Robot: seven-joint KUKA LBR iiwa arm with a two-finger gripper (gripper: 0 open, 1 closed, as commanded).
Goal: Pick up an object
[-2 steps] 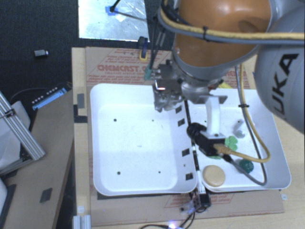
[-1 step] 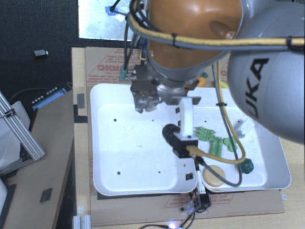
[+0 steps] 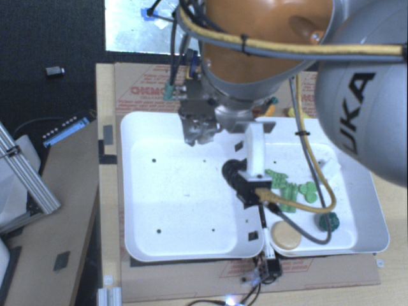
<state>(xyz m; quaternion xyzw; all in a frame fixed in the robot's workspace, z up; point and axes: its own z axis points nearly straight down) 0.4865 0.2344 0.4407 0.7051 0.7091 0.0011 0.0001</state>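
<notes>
Although the arm [image 3: 268, 30] fills much of the upper view, we can see both white bins on the desk [image 3: 83, 190]: the left bin [image 3: 178, 190] and the right bin [image 3: 357, 234], which holds the loose things. The tool [image 3: 199, 127] hangs over the far edge of the left bin, well apart from those things, and we cannot tell its state from here.

Largest of the candidates is a green toy [image 3: 287, 190] with several knobbly parts, lying mid-bin beside the divider; we judge it light, stiff plastic, best pinched across a narrow limb. Next comes a tan disc [image 3: 286, 236] near the front wall, flat and smooth, likely slippery and hard to get under. Smallest is a dark teal ball [image 3: 329, 221] just beside it, probably light and rollable; we would close across its middle.
</notes>
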